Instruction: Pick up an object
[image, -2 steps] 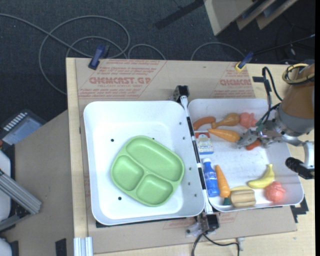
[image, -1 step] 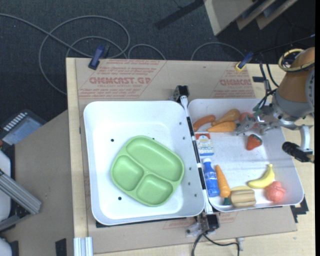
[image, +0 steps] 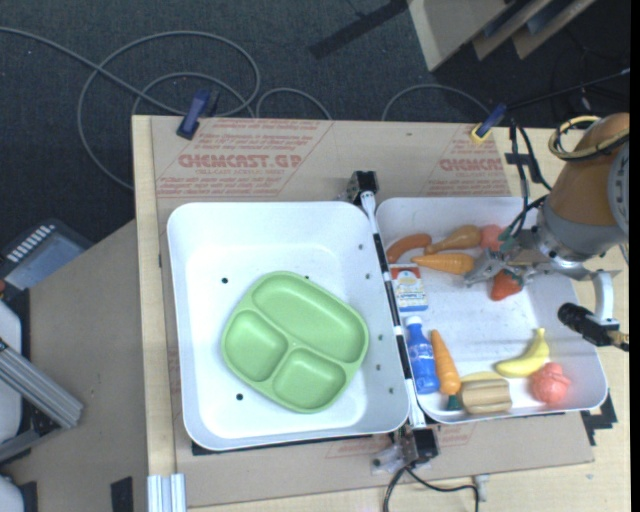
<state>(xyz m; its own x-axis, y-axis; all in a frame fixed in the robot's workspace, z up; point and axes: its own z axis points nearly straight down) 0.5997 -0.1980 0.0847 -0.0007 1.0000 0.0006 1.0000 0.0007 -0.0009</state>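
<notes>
Two white bins sit side by side on my worktop (image: 300, 150). The left bin (image: 200, 250) carries a green divided plate (image: 293, 342); the right bin (image: 580, 390) carries the toy food I am to pick from. My tool (image: 497, 268) reaches in from the right and sits low over the far part of the right bin, its metal fingers a small grey tangle that I find hard to read; whether they are spread or pressed together I cannot tell. A small red piece (image: 505, 286) lies just beside the tool, touching or nearly so; I cannot make out if it is between the fingers. Left of the tool lie an orange carrot (image: 445, 263) and a reddish sausage shape (image: 408, 245). Near the front edge lie a banana (image: 527, 358), a pink fruit (image: 549, 383), a bread-like piece (image: 485, 393) and a second carrot (image: 446, 366) beside a blue bottle (image: 423, 360). My arm (image: 590, 200) is cut off at the right.
</notes>
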